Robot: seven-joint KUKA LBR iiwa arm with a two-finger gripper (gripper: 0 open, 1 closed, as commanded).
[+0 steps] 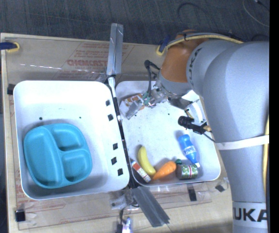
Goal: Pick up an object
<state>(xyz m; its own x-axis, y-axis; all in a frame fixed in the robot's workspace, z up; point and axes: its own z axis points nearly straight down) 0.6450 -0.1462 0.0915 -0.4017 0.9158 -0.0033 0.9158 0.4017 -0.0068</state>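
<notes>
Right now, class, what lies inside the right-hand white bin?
Inside the right bin: a banana, a carrot, a blue bottle, a green can and the gripper. The arm covers the bin's far right corner.

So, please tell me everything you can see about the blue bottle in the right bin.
The small blue plastic bottle lies on its side on the floor of the right white bin, near the bin's right wall. It has a white cap at its upper end and a pale label band around its middle. Its lower end reaches the green can lying in the bottom right corner; whether the two touch I cannot tell. The grey arm's body passes close beside it on the right.
</notes>
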